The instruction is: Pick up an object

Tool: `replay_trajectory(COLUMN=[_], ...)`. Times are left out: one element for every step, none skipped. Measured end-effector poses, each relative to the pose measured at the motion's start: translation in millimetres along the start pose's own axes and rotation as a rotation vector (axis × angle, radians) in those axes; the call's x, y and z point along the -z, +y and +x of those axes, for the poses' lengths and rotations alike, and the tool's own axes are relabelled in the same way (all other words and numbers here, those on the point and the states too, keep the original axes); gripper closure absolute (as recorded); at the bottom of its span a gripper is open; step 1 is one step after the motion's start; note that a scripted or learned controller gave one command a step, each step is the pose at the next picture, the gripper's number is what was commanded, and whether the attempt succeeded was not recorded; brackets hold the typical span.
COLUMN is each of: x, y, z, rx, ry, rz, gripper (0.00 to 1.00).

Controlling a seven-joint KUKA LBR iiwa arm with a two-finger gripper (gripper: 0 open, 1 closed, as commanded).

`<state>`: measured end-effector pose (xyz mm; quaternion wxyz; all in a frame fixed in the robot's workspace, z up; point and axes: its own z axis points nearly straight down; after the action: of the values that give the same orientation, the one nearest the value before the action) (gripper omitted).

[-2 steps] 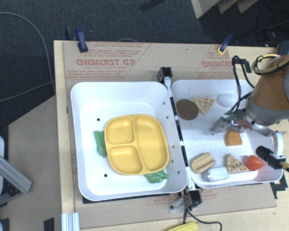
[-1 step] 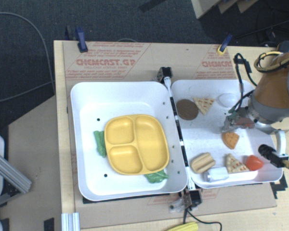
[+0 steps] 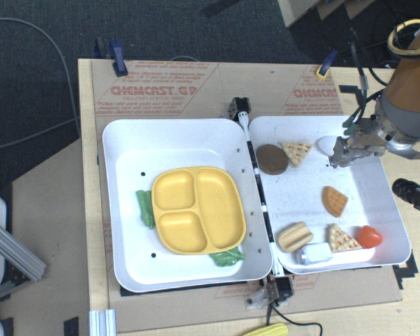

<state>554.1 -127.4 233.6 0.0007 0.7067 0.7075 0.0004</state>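
the pincer (image 3: 344,152) hangs over the far part of the right bin (image 3: 385,187), reaching in from the right, and its tip sits low near the bin floor beside a small white thing (image 3: 326,144) that lies at the far edge. whether the pincer is open or closed cannot be told from this slanted look; nothing can be seen held in it.

no one object is named by the task, so the nearest pieces matter most. the white thing lies just to the left of the pincer tip, close enough that they may be touching, though that is not clear. a little further left lies a triangular wedge (image 3: 296,150) that looks like a toy pizza slice, and beside it a round brown disc (image 3: 271,159) against the bin's left wall. nearer the viewer from the pincer, and apart from it, lies an orange bread-like piece (image 3: 334,201). along the near wall sit a toy hot dog (image 3: 295,236), a second wedge (image 3: 342,239), a red tomato-like piece (image 3: 369,237) and a pale flat piece (image 3: 315,255).

the left bin (image 3: 126,187) holds a yellow divided plate (image 3: 197,209) with green leafy bits (image 3: 146,208) poking out beneath it, well apart from the arm.

my guess is the white thing is the likeliest target, needing only a small shift to the left.
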Motion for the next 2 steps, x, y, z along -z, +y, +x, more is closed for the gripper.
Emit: replay_trajectory(x=[-43.4,-83.6], y=[58.3,12.3], z=[-58.7,-17.4], rx=[-0.001,-0.001], ry=[-0.002,0.001], rz=[0.000,0.003], gripper=[1.00,1.00])
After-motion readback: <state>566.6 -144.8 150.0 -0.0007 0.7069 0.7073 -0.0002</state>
